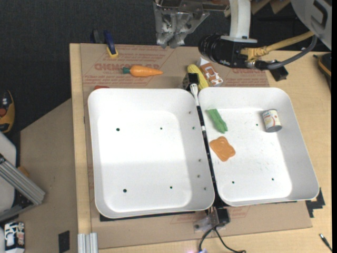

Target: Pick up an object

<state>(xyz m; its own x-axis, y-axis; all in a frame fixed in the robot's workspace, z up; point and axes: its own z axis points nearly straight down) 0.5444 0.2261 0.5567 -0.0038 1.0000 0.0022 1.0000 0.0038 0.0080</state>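
At the far edge of the bench, above the cardboard, we see the gripper (172,36) hanging with its fingers a little apart and nothing between them. Just below and left of the fingers lies an orange carrot (143,71) with a green end. Further below, in the right bin (295,186), lie a green piece (216,119), a flat orange piece (222,148) and a small white can (271,120).

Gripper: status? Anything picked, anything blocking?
Gripper up behind the bins, holding nothing. Green piece, orange piece, small can lie in right bin. Nothing in the way.
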